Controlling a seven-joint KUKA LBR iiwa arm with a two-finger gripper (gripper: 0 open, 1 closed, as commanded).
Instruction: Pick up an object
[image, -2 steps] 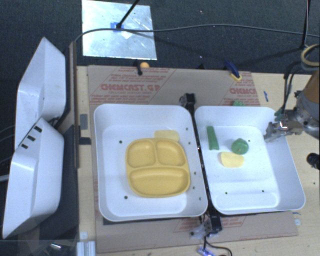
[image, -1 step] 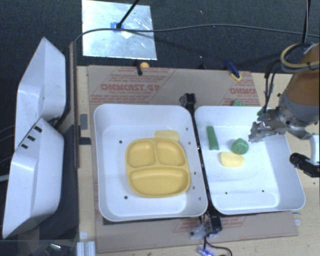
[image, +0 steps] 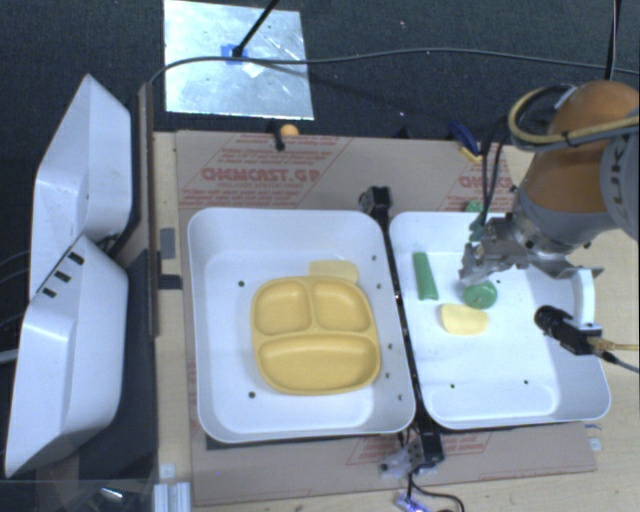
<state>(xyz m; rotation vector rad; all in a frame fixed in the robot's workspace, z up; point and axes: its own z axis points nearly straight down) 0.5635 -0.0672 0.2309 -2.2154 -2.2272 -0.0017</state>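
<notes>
Here, gripper (image: 481, 272): low in the right bin (image: 520, 400), finger state unclear.
Green round piece (image: 481, 295): small, directly beneath it.
Neighbours: green stick (image: 426, 275), pale yellow piece (image: 463, 319).

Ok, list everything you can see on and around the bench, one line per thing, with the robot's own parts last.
Bins: two, white, side by side on the bench.
Divided tray: one, yellow, three compartments, in the left bin.
Flat piece: one, pale yellow, left bin, at the tray's far edge.
Stick: one, green, right bin, near its left wall.
Round object: one, green, right bin, directly under the hand.
Lump: one, pale yellow, right bin, just in front of the round object.
Board: one, tan with red print, under the bins.
Metal sheet: one, silver, beyond the bench.
Arm: one, grey and orange, reaching from the right.
Hand: one, grey, low over the round object.
</notes>
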